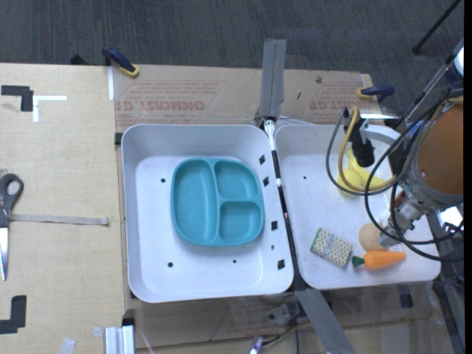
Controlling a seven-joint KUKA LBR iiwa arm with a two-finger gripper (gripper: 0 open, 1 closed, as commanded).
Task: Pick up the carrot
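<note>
The orange carrot (385, 259) with a green stub at its left end lies on its side in the right bin (310, 198), near that bin's front right corner. My gripper (389, 234) hangs just above the carrot's middle, a short way behind it. A beige round thing (369, 235) rests right beside the gripper, on its left. Nothing shows between the gripper and the carrot.
A speckled green sponge-like block (332, 247) lies left of the carrot. A yellow object (360, 174) sits at the back of the right bin under black cables. The left bin (147, 220) holds a teal divided plate (217, 201). Scissors (7, 198) lie at far left.
</note>
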